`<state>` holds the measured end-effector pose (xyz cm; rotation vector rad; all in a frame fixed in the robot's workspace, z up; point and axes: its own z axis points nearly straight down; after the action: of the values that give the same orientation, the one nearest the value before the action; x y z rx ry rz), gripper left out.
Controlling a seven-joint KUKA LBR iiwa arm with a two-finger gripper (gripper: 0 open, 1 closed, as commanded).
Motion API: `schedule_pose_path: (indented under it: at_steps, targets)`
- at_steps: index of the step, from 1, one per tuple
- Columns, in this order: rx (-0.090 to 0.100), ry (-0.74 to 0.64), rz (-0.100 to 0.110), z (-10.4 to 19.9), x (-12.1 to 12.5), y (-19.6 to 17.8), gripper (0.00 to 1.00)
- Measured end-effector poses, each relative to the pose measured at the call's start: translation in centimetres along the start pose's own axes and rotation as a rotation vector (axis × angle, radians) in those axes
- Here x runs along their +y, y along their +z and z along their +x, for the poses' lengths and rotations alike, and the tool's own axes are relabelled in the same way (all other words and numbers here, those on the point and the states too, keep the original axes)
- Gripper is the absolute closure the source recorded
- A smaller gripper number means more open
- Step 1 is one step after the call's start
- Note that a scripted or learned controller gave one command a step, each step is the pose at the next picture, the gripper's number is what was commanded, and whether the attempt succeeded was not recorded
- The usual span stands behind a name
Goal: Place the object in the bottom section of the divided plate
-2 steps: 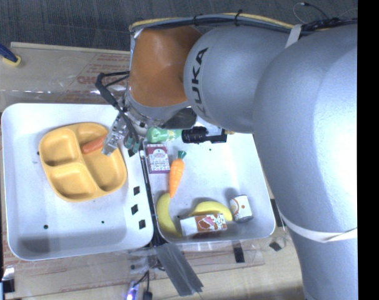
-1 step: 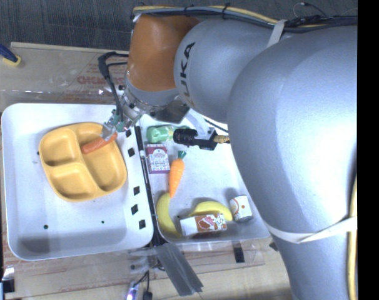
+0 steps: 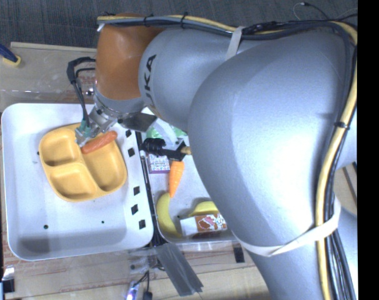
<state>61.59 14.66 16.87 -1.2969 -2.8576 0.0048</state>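
Observation:
A yellow divided plate [image 3: 64,167] lies in the left white bin [image 3: 27,230]. My gripper [image 3: 89,132] hangs over the plate's upper right rim. An orange-red sausage-shaped object [image 3: 99,142] lies just below the fingertips, across the plate's right rim. Whether it sits between the fingers or rests on the plate I cannot tell. The arm's grey body covers most of the right bin.
In the right bin lie a carrot [image 3: 176,177], a banana [image 3: 166,217], a small brown-labelled box [image 3: 205,222] and a purple-printed packet [image 3: 158,162]. The bins' dividing wall [image 3: 139,192] runs down the middle. The wooden bench edge [image 3: 39,61] lies beyond the left bin.

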Motion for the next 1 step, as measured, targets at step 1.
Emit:
schedule_pose_path:
  at_steps: [1]
  targets:
    - [-0.003,-0.059,-0.004,-0.82,3.18,-7.28,1.00]
